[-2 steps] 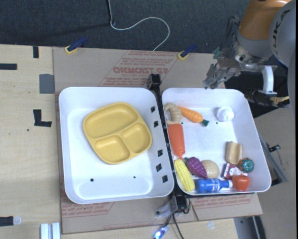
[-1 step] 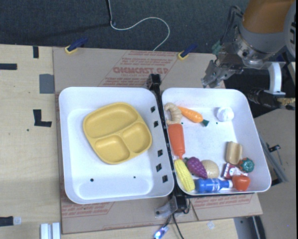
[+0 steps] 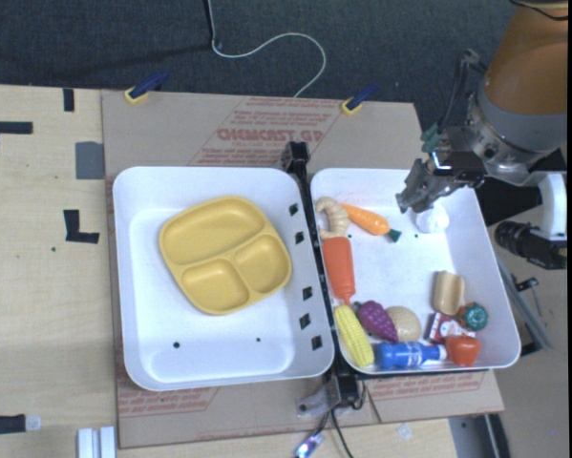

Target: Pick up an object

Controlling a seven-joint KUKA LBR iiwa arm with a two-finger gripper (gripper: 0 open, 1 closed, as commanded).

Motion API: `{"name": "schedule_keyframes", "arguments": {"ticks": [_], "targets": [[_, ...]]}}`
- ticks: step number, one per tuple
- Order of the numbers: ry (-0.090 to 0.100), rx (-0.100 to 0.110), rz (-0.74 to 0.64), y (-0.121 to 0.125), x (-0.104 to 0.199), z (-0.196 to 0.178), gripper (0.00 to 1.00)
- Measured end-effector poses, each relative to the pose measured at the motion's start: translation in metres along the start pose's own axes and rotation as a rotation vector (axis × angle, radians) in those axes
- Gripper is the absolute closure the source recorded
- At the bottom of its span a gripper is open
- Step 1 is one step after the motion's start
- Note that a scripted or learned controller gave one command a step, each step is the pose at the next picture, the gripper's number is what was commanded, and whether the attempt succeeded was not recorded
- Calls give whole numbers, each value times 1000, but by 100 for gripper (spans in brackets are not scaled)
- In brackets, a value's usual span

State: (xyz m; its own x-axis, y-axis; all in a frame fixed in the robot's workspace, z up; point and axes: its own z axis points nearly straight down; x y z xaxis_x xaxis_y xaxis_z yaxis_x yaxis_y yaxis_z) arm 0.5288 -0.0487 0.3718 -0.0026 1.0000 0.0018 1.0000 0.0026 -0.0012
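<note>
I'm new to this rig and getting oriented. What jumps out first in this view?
A yellow divided plate lies in the left bin. Toy foods crowd the right bin's near and left sides, including a corn cob. The gripper hovers over that bin's far corner.

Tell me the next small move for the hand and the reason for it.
Probably lower the hand straight down toward the small white object just beneath it. The hand hovers above the right bin's upper corner with nothing seen between its fingers, and that object lies apart from the toy carrot and the crowded pile near the front.
</note>
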Motion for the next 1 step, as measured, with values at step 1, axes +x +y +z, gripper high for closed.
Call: {"name": "schedule_keyframes", "arguments": {"ticks": [1], "targets": [[-1,2,0,-34,15,-11,100]]}}
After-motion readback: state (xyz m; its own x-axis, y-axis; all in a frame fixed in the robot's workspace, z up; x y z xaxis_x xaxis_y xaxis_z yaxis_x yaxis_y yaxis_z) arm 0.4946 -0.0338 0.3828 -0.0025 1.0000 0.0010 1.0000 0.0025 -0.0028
